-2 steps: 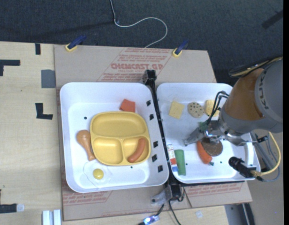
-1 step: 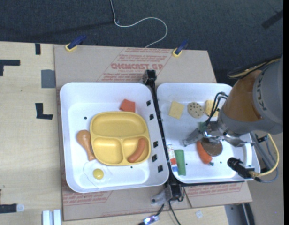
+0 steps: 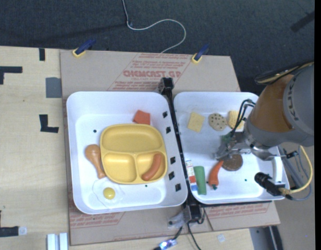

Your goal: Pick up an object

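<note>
Two white bins (image 3: 77, 139), arm's fingers (image 3: 225, 150) low over carrot (image 3: 215, 173), their spread unclear, brown disc (image 3: 232, 163) half hidden.

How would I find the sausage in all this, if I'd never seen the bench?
Look at the left bin, which holds a yellow divided plate. The sausage lies slanted in the plate's lower right compartment. It is the one orange-brown, rod-shaped thing on the plate; the drumstick nearby lies off the plate, against its left edge.
</note>
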Available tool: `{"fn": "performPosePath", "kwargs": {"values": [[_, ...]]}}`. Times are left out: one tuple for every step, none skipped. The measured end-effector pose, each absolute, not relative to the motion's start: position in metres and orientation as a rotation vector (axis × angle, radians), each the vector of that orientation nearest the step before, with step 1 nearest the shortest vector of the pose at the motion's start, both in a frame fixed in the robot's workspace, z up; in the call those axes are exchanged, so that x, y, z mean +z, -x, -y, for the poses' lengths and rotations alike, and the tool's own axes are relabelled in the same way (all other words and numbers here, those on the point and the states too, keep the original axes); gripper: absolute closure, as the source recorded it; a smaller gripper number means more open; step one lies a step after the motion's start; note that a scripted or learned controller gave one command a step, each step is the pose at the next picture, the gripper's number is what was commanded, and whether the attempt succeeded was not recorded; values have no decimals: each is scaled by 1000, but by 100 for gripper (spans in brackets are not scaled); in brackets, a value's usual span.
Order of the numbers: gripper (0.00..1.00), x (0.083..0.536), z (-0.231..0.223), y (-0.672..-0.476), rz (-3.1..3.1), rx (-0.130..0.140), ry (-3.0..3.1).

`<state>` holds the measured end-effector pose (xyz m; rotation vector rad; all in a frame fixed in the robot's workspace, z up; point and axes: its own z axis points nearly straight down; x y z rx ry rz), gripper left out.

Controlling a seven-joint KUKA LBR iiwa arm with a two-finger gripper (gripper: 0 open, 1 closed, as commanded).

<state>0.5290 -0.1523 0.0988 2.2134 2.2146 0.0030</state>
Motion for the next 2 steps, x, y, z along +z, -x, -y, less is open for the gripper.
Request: {"fn": "performPosePath", "kwargs": {"values": [[100, 143, 159, -530, -2221, 1, -2220], [100, 196, 148, -535, -2222, 3, -2216]]}}
